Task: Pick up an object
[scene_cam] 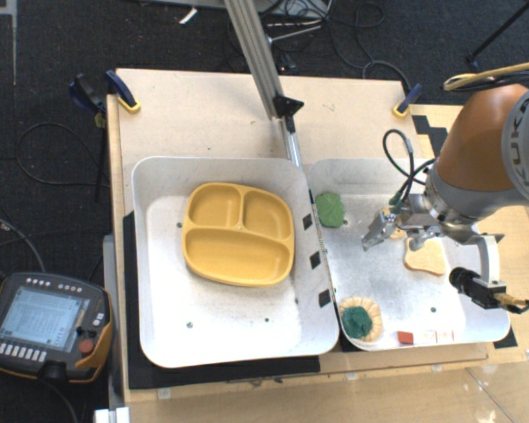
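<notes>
Plate (239, 233), yellow, in left bin (159, 263). Green lump (330, 209) at right bin's (476, 324) near-left wall. Green-and-tan piece (360, 319) at front rim. Gripper (383, 229) hangs mid-bin, jaws spread, holding nothing. Tan piece (426, 258) beside it. Risk: descent on bare floor between objects, closing on nothing.

The arm (489, 152) runs off the right edge and covers part of the right bin (370, 173), the tan piece (426, 259) lies half under the tool (383, 230), and the pendant (44, 322) is cut at the left.
</notes>
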Controlling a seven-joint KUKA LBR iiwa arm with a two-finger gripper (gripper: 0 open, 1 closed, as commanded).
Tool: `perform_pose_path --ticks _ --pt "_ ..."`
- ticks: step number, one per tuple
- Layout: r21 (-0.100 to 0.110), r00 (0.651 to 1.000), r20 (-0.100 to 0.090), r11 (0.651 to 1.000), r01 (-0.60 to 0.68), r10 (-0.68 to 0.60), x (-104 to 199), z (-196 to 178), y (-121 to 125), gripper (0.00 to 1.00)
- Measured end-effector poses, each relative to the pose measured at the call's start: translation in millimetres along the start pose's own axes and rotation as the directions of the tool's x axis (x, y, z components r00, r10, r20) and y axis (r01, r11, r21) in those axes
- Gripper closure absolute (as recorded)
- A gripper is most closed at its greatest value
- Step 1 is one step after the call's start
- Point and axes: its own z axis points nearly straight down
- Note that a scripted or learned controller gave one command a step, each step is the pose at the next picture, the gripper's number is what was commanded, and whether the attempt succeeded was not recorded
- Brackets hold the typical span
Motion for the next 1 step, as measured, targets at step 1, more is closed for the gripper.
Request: perform_pose_path --ticks 1 --pt "0.0 1.0 0.001 1.0 -0.002 0.002 -9.6 53.3 2.0 0.0"
